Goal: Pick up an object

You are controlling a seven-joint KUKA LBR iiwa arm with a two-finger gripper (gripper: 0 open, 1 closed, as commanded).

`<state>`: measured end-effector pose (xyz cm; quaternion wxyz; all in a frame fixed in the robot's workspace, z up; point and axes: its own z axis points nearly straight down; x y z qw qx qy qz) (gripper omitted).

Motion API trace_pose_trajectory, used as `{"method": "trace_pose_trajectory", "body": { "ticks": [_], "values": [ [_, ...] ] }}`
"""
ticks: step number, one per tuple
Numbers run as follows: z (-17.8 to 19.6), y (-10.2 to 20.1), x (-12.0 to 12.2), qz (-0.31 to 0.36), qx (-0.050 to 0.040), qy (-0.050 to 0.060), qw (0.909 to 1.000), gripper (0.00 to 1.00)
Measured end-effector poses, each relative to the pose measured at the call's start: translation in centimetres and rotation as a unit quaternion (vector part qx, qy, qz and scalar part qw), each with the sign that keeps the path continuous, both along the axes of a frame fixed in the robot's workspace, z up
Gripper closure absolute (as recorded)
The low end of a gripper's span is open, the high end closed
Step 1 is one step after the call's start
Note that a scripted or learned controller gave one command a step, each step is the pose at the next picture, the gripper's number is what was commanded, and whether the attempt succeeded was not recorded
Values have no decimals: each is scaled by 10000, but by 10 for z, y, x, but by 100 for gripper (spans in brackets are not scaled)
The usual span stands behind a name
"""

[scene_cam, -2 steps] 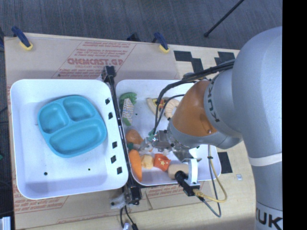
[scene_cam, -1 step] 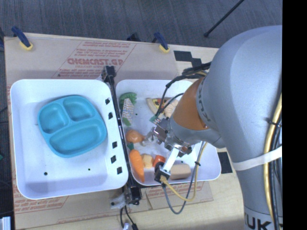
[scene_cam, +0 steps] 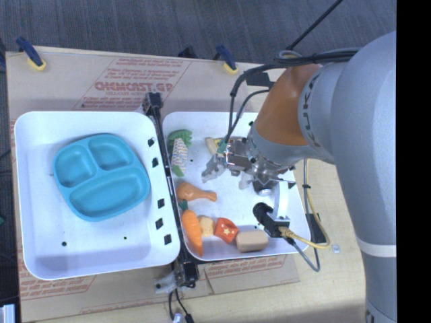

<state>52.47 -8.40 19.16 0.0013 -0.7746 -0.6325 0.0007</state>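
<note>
Camera view, your inventory:
- Left bin (scene_cam: 34, 180): one blue divided plate (scene_cam: 101, 175), lying flat, tilted a little
- Right bin (scene_cam: 202, 121): toy corn cob (scene_cam: 180, 152) near the left wall; toy chicken drumstick (scene_cam: 195, 193) below it; toy carrot (scene_cam: 191, 229), red toy pepper (scene_cam: 227, 229) and tan bread-like piece (scene_cam: 252, 241) along the lower edge
- Tool (scene_cam: 217, 167): over the right bin's middle, fingers spread and released, nothing between them, just right of the corn cob and above the drumstick
- Bench (scene_cam: 101, 73): covered in printed cardboard
</note>
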Motion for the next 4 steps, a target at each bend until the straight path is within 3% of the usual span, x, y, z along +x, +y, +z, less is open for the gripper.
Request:
{"method": "trace_pose_trajectory", "body": {
  "ticks": [1, 4],
  "values": [
    [-100, -7, -32, 257, 4, 4, 9997, 0],
    [-101, -7, -32, 256, 4, 3, 9997, 0]
  ]
}}
